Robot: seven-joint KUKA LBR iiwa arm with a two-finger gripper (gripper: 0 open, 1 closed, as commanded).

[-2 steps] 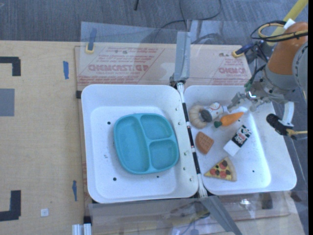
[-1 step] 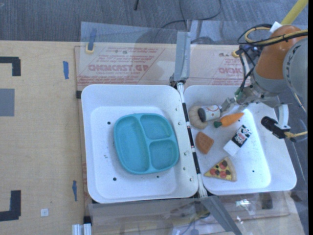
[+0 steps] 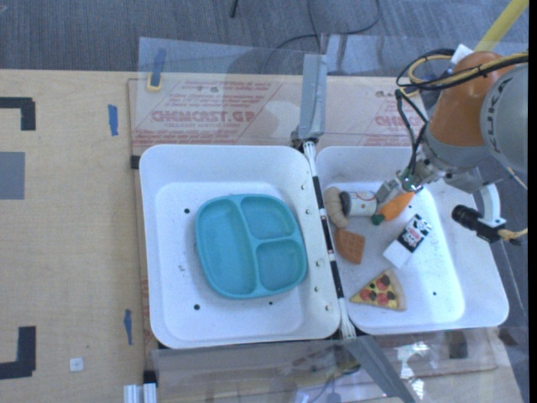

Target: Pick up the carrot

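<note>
Over the right-hand shallow white bin (image 3: 482,309) we see the grey arm (image 3: 508,116) with its orange band (image 3: 461,112) reaching in from the right, its two-finger gripper (image 3: 401,190) lowered near the bin's upper middle. Right at the gripper's tip lies the small orange carrot with a green end (image 3: 393,206), slanting down to the left, its orange end up at the fingers and its green end pointing toward the bin's centre. We judge the tip to be touching or all but touching the carrot's upper end, but we cannot tell how wide the fingers stand, nor whether the carrot sits between them or merely beside them; the parts are too small and crowded to read.

Just left of the carrot we note a pale, white cylindrical piece with a red mark (image 3: 362,204), and left of that a tan, bread-like curved item (image 3: 336,206) close to the bin's left wall. Below these lies a flat orange-brown square like a cracker (image 3: 350,245). Right of it, a white block with a black printed face (image 3: 407,240) rests tilted, and nearer the bin's front edge lies a triangular toy pizza slice with red dots (image 3: 379,291).

Beside it, in the left white bin (image 3: 168,175), we see a teal plastic plate with three compartments (image 3: 250,244), set at a slight angle.
</note>
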